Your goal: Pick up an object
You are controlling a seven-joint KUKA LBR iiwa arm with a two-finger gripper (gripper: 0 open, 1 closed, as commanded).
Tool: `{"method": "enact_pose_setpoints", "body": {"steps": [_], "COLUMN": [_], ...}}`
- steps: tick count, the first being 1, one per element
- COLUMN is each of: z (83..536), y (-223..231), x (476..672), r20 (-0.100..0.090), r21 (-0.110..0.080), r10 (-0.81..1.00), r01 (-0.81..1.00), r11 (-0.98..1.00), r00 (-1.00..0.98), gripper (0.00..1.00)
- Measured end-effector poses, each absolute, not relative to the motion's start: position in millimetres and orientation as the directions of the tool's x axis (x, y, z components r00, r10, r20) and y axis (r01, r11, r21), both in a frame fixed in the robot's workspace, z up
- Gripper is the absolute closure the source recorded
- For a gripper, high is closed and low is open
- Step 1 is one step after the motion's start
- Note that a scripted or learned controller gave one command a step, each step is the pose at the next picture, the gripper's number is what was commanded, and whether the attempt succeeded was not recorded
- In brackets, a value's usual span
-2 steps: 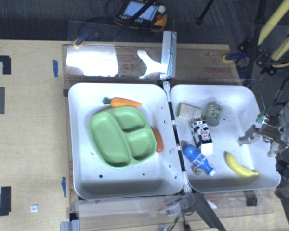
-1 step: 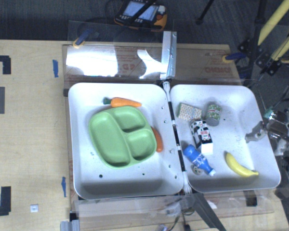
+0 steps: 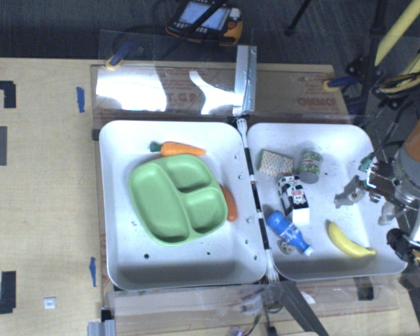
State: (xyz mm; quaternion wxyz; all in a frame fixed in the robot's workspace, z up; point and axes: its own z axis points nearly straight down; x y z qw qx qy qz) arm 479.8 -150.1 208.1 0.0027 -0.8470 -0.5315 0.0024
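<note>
A pale wooden tabletop (image 3: 42,208) carries two shallow white bins side by side, with dark carpet, tripod legs and a small screen device (image 3: 203,18) beyond its far edge. The left bin (image 3: 119,250) holds a green divided plate (image 3: 178,198), a toy carrot (image 3: 180,148) lying just past the plate's far rim, and a second orange piece (image 3: 229,203) against its right rim. The right bin (image 3: 350,142) is more crowded: a patterned square pad (image 3: 274,162) and a small tin can (image 3: 309,164) near the far wall, a black-and-white box (image 3: 293,194) in the middle, a blue bottle (image 3: 288,232) lying beside the divider, and a banana (image 3: 348,240) towards the near right corner. The gripper (image 3: 367,193) hangs over the right bin's right side, just beyond the banana and well apart from the box; its fingers (image 3: 346,194) look spread and clasp nothing. Cables crowd the arm's side of the bin.
</note>
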Motion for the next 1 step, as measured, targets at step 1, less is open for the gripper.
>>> {"method": "enact_pose_setpoints", "body": {"steps": [1], "z": [85.2], "y": [-155.8], "x": [481.0], "r20": [0.002], "r21": [0.003], "r10": [0.917], "r01": [0.917], "r11": [-0.399], "r00": [0.399], "gripper": [0.0]}}
